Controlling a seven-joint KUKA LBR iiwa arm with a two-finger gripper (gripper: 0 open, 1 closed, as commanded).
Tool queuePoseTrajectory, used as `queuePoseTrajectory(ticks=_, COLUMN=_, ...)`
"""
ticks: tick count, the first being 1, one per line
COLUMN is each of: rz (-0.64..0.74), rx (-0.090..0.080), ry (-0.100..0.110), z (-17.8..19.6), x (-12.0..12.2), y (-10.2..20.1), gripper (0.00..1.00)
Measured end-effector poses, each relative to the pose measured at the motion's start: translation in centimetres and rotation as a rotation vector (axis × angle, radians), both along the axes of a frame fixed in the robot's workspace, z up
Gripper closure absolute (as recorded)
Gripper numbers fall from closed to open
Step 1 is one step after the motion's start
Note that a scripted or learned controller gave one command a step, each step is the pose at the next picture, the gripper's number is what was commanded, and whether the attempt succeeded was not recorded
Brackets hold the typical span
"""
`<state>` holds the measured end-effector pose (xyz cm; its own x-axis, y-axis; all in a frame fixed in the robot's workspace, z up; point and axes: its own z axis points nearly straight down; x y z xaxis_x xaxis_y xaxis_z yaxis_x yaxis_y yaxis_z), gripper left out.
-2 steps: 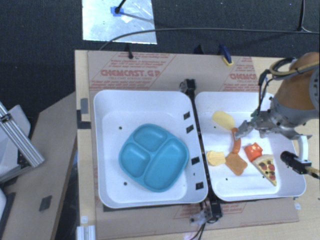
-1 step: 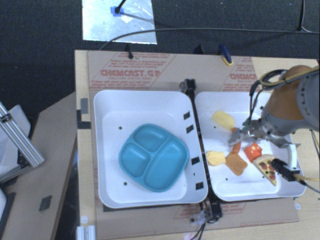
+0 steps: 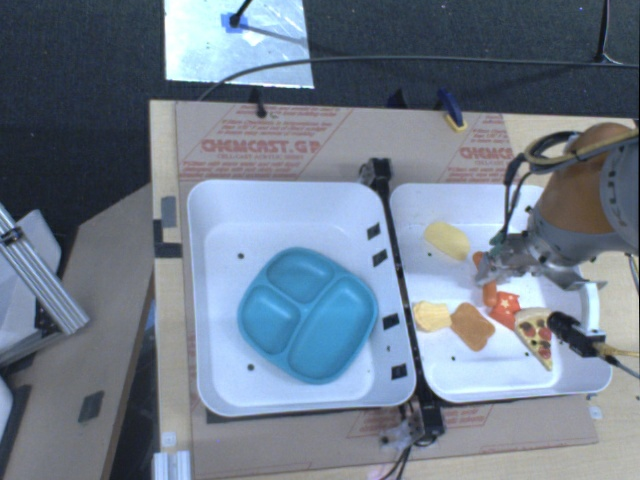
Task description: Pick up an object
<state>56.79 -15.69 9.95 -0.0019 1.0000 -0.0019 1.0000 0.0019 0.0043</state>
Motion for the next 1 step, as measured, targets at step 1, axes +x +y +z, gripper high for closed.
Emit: queuePoseTrajectory(ticks=1, rz=0.003, rx=0.001, ry=-0.001, z=5.05, x=-0.53, y=0.71, gripper=1.0)
